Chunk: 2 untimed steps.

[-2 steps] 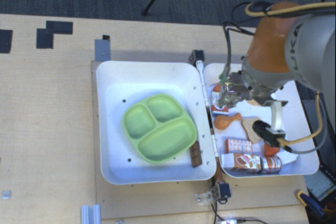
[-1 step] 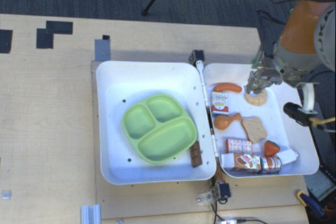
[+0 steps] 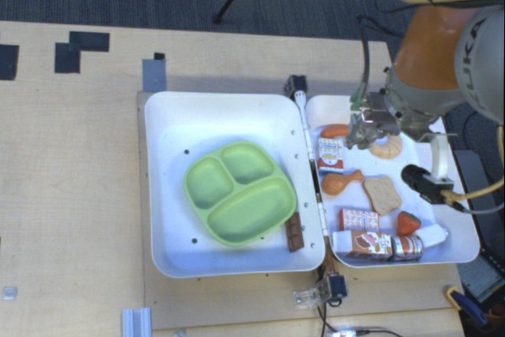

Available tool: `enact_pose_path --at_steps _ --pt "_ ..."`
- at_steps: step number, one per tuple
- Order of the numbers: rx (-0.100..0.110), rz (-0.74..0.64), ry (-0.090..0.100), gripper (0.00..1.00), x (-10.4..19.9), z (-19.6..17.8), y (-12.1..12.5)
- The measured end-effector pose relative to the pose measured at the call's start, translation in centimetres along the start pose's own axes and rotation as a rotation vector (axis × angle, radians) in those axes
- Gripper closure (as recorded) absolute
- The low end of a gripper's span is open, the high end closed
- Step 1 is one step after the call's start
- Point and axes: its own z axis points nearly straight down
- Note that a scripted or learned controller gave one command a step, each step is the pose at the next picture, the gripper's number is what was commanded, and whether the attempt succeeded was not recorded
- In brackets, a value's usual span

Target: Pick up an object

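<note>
Toy food items filled the right-hand shallow white bin, and a pale round biscuit-like piece lay just beside the grey two-finger gripper, toward the arm's side. Whether the tool was open or closed could not be told. A green sectioned plastic plate sat in the left white bin.

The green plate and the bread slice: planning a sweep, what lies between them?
In the camera view, the bins' shared rim and a chicken drumstick lie between green plate and bread slice.
</note>
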Motion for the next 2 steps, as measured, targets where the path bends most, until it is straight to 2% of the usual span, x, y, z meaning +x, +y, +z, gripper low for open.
enact_pose_path --at_steps 1,2 --pt "0.0 0.0 0.0 1.0 4.1 -1.3 -5.0" --pt "-0.002 0.001 0.001 1.0 11.0 -8.3 -7.4"
